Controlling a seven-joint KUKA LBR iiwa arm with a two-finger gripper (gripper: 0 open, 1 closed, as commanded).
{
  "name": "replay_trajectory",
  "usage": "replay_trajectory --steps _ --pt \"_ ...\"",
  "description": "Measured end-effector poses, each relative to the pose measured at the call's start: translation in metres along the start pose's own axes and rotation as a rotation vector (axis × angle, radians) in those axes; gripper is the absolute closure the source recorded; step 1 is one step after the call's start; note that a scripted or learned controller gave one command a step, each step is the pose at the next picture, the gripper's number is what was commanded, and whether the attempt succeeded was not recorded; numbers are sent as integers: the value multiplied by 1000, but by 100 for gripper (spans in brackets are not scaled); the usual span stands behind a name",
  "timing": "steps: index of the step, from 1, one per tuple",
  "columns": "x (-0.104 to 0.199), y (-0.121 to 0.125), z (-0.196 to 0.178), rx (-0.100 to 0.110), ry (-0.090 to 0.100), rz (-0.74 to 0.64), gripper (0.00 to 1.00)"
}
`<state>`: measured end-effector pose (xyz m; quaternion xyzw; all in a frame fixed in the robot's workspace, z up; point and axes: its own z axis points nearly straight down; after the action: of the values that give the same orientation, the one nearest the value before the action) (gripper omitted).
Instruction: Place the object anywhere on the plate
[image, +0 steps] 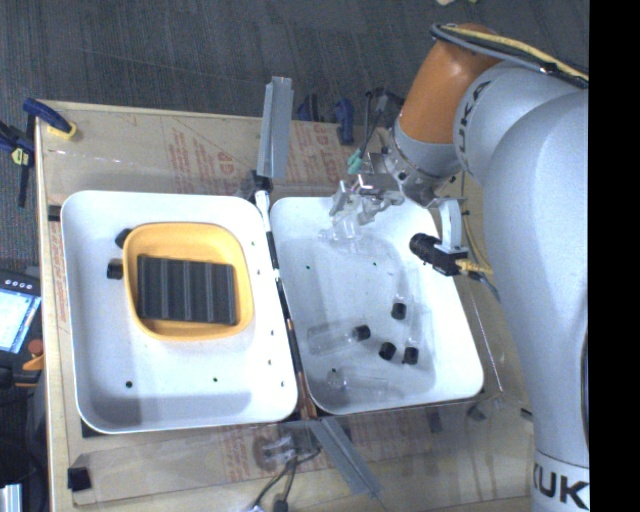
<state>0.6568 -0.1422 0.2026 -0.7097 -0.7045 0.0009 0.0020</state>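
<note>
**A:** What is lying at the left of the view?

**B:** The left bin (85, 395) is sitting on the counter (160, 140). A yellow plate (190, 240) is resting inside it, toward the far side, and a dark ribbed insert (187, 290) is lying on the plate's middle. A small dark piece (115, 270) is sitting just beside the plate's left edge.

**A:** And moving rightward?

**B:** The right bin (455, 375) is sitting beside the first one, their rims nearly touching. Several small black objects (385, 340) are lying scattered in its near right part, well apart from the plate. Faint clear plastic pieces (330, 340) are lying near them; their shapes are too pale to make out.

**A:** Where is the arm?

**B:** The grey arm (540, 200) is reaching in from the right, its orange band (445, 85) showing above the wrist. The jaws (350, 215) are hovering over the far left corner of the right bin.

**A:** Are the jaws holding anything?

**B:** They look clear and blurred against the white bin, so whether they are standing wide or narrow cannot be told, and nothing is visibly sitting between them.
</note>
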Motion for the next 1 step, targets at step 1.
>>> replay_trajectory --steps 1 --pt "30 -31 8 1 -1 -220 100"
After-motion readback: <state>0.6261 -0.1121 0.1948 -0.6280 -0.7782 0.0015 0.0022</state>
